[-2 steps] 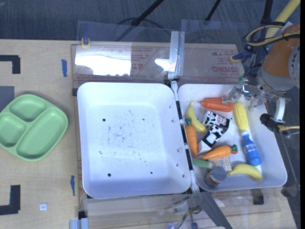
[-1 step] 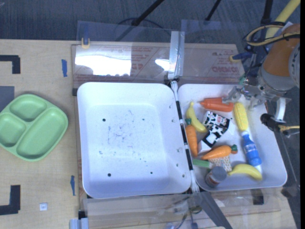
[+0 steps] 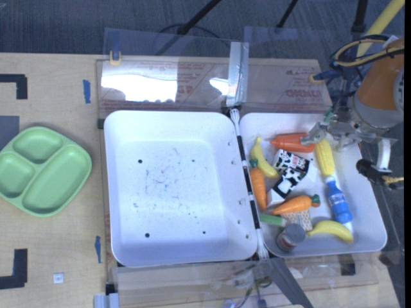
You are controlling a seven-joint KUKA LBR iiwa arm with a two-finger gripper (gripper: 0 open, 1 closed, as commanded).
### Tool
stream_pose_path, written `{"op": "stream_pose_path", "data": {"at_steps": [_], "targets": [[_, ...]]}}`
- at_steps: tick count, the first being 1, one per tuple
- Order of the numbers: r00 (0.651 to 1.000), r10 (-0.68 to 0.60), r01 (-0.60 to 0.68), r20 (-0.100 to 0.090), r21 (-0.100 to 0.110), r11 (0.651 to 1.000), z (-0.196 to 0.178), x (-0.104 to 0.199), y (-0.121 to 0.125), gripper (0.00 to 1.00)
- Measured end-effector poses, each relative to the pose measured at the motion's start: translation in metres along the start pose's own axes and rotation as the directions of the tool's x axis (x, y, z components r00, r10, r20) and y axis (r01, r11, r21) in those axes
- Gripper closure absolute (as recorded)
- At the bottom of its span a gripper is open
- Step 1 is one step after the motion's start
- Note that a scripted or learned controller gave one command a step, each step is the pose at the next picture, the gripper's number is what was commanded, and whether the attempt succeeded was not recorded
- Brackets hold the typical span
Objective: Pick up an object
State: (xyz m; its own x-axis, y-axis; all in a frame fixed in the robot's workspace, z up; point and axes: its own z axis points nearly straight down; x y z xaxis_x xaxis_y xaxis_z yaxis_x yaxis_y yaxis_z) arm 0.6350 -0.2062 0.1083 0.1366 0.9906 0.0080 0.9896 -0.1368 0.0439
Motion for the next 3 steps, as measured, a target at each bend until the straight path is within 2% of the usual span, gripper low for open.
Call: {"op": "stream_pose_path", "data": {"at_steps": [1,2,3], "targets": [[0.999,-0.048,0.049,-0.007,0.034,0.998,0.017,-0.003,-0.026,0.00],[0.999,-0.045,0.045,0.003,0.037,0.998,0.009,-0.008,-0.027,1.00],[0.995,-0.096,0.096,0.005,0.042,0.995,-0.085,0.044,0.015,1.00]]}}
